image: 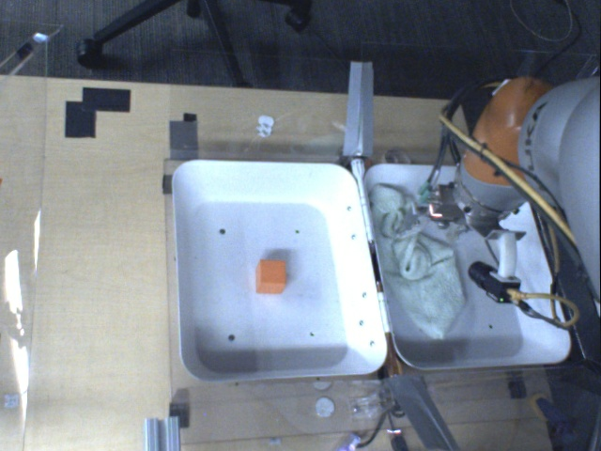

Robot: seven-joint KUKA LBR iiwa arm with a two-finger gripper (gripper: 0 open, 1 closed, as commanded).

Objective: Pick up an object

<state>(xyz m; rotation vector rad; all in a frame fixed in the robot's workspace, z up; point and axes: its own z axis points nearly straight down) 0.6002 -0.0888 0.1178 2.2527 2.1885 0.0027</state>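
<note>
A small orange cube [271,276] lies near the middle of the left white bin [202,205]. A crumpled pale grey-green cloth [420,269] fills the left half of the right white bin [540,341]. My gripper [435,208] hangs low over the upper part of the right bin, at the cloth's upper right edge. The wrist above hides where the gripper meets the cloth. I see nothing lifted clear of the bin.
A grey metal post [358,111] stands at the back between the two bins. The arm's grey body and orange band [502,111] cover the right bin's far right corner. Black tape marks [94,109] lie on the wooden bench at the left.
</note>
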